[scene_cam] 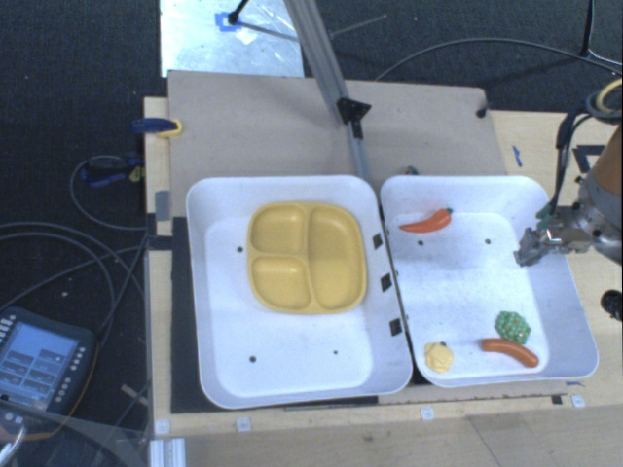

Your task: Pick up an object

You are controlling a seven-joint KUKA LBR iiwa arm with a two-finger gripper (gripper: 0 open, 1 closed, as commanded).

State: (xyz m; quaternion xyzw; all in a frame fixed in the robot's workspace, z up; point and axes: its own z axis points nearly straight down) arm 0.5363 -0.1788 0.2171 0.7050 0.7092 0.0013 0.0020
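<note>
Your tool [531, 246], grip state unclear, over the right bin [574, 309]; two carrots: one [425, 223] tip-left, one [509, 352] slanting down-right.

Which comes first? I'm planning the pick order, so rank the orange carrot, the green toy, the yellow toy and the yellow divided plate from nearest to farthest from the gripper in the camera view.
From the gripper at the right bin's right edge:
1. Green toy, right bin's near right, and orange carrot, far left of that bin: too close to call.
2. Yellow toy, that bin's near left corner.
3. Yellow divided plate, in the left bin.

No readable text; pendant screen [27, 355] perhaps shows buttons, too blurred.
</note>
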